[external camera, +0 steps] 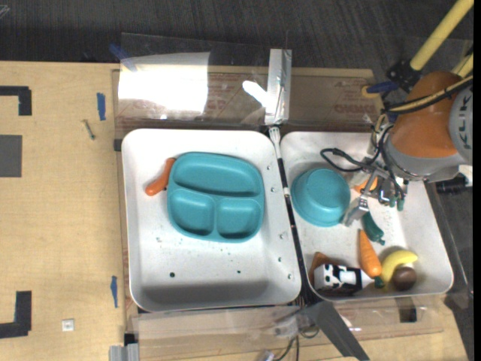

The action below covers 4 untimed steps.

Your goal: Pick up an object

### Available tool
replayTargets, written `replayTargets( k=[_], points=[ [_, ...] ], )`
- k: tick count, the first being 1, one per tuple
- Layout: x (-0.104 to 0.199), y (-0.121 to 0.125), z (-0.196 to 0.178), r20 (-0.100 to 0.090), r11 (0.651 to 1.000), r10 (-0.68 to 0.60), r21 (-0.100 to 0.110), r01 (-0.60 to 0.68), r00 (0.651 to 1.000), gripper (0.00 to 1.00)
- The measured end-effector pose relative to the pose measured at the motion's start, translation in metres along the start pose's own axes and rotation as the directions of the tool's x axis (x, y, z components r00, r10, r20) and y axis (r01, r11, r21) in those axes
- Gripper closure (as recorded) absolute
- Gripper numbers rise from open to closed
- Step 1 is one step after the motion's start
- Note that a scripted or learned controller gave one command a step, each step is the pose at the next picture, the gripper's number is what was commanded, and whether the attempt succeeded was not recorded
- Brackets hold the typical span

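Objects for picking lie in the right bin (440, 224), all close to the gripper (370, 201): a teal bowl (321, 195) just to its left, nearly touching; an orange carrot (367, 253) below it; a small dark green piece (372, 226) between carrot and gripper. Farther below sit a yellow banana (398, 260), a brown round thing (405, 277) and a black-and-white toy (338, 277), perhaps a cow. Whether the gripper stands wide or narrow I cannot tell; cables and metal blur together. Well to its left, the other bin (143, 224) holds a teal divided plate (216, 195) with a second carrot (158, 180) touching its edge.
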<state>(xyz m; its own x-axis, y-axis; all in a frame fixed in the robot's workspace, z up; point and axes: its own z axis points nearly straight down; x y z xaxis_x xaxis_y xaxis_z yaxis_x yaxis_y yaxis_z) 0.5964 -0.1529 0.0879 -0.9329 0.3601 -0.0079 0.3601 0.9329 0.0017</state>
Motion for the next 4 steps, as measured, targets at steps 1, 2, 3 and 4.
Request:
replayTargets(
  k=[1, 2, 3, 4],
  points=[
    [0.028, 0.006, -0.001, 0.008, 0.995, 0.103, 0.007, -0.103, 0.995, 0.0],
    [0.12, -0.001, -0.005, 0.011, 0.944, 0.33, -0.004, -0.33, 0.944, 0.0],
    [0.054, 0.014, -0.062, 0.002, 0.955, 0.295, -0.001, -0.295, 0.955, 0.0],
    [0.1, -0.003, -0.001, 0.001, 0.865, 0.502, -0.001, -0.502, 0.865, 0.0]
  ],
)
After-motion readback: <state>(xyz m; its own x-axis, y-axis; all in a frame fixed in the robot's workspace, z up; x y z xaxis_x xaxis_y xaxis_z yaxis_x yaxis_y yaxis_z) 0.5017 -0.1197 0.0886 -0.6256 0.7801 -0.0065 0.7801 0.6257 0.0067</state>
